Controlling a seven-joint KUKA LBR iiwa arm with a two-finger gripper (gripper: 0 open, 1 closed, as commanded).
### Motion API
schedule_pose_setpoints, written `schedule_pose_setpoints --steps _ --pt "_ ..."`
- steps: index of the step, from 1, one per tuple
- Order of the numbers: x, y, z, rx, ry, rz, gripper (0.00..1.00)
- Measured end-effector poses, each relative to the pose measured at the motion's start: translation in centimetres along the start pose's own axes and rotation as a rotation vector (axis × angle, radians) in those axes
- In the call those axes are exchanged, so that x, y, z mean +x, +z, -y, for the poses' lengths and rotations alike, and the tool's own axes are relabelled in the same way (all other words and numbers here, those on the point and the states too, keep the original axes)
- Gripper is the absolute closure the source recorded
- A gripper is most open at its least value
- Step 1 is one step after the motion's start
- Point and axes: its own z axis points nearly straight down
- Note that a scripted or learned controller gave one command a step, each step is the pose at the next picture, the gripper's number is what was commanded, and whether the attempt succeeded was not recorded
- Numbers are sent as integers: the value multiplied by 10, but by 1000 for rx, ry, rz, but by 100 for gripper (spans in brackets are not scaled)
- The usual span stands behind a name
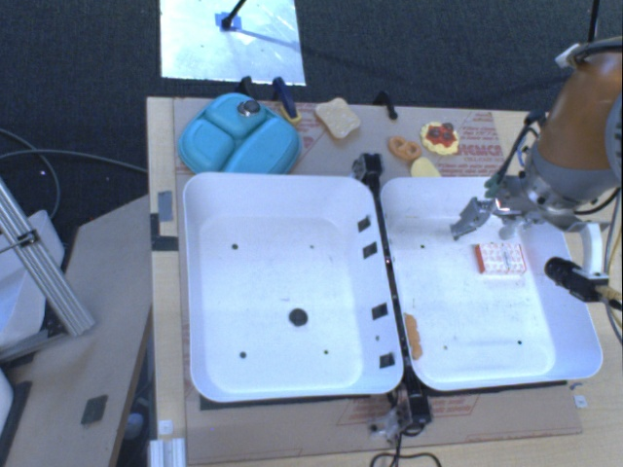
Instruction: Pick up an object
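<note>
Arm (584, 115) enters from right of frame, grey w/ orange band, wrist over upper part of right bin (545, 358). Pincer (487, 214) sits at centre-right, above bin floor; fingers splayed apart, released, nothing between them. One finger (469, 217) points left toward bin's middle.

Card (499, 258), white w/ red print, lies flat on right bin floor, just below-right of pincer, apart from it. Orange piece (413, 336) lies at right bin's left wall, lower centre of frame.

Left bin (214, 358) fills centre-left; small dark disc (298, 316) on its floor, lower middle.

Surface (321, 129), top strip above bins, left to right: blue tray (238, 136), toast (338, 118), pretzel (404, 147), tart w/ red top (440, 137), yellow piece (424, 168) touching right bin's upper rim.

Shiny sheet (232, 25) on floor, upper left of frame.
</note>
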Motion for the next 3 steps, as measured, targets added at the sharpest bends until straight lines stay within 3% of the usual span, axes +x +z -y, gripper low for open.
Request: schedule_pose_setpoints --steps 1,2,3 --pt "-73 112 -56 0 4 2 0" --pt "-54 118 -83 -6 -3 1 0" --pt "-55 106 -84 -10 -5 4 100"
